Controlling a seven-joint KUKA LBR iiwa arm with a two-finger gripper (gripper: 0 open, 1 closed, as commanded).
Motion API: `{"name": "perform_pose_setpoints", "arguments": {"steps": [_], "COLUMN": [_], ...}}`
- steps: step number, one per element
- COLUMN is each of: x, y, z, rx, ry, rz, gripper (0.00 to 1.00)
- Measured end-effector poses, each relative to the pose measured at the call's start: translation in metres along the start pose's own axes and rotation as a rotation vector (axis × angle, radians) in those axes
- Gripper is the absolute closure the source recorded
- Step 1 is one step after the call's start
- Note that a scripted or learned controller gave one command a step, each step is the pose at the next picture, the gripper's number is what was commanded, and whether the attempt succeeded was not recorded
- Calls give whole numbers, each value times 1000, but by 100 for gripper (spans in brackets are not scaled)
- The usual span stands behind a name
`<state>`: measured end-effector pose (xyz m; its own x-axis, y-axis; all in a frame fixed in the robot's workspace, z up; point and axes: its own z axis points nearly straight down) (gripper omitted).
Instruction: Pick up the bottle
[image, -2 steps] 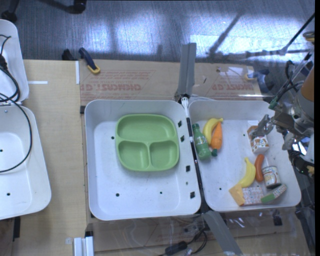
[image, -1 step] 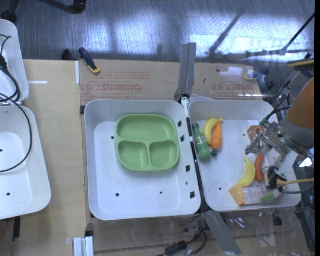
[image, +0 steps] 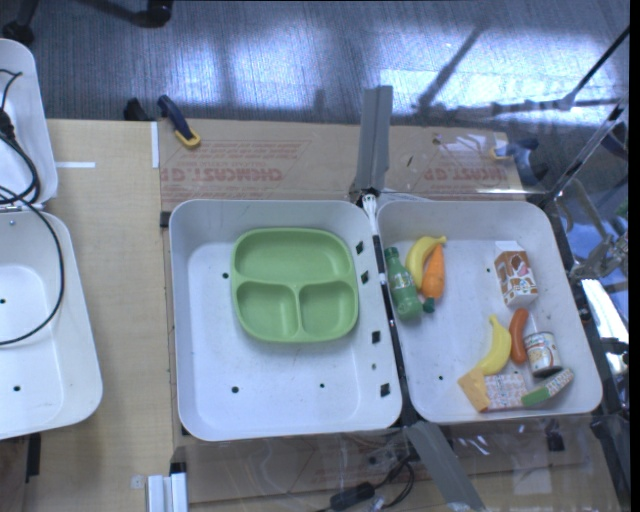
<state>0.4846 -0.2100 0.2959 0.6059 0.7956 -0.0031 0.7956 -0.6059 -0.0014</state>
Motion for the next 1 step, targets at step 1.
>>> {"name": "perform_pose_setpoints", "arguments": {"steps": [1], "x": [38], "y": [-38], "z": [113], "rx": [3], "ry": [0], "rz": [214], "gripper": [0]}}
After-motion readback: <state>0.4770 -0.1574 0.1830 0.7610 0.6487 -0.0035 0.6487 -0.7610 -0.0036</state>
